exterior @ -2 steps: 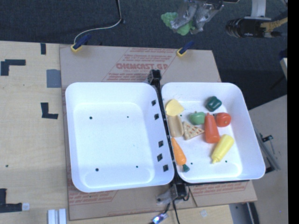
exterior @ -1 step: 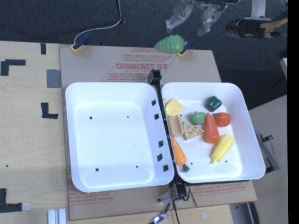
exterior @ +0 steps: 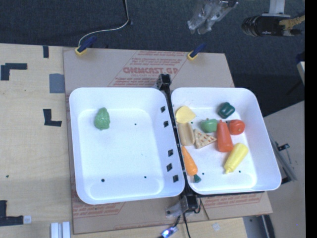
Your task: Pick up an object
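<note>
hand [exterior: 202, 21] hanging beyond the bench's [exterior: 29, 133] far edge, grip impossible to tell; toys [exterior: 218, 135] lying nearer, slightly right, in the right bin [exterior: 257, 182].

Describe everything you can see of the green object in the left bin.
The green toy vegetable is a small, lumpy, rounded piece that looks like plastic, perhaps a lettuce or broccoli head, pale to mid green with a bumpy surface. It lies on the floor of the left bin, in the far left part, near the bin's rear wall but apart from it. Nothing touches it except the bin floor. It looks whole; which way it faces is too small to tell.
</note>
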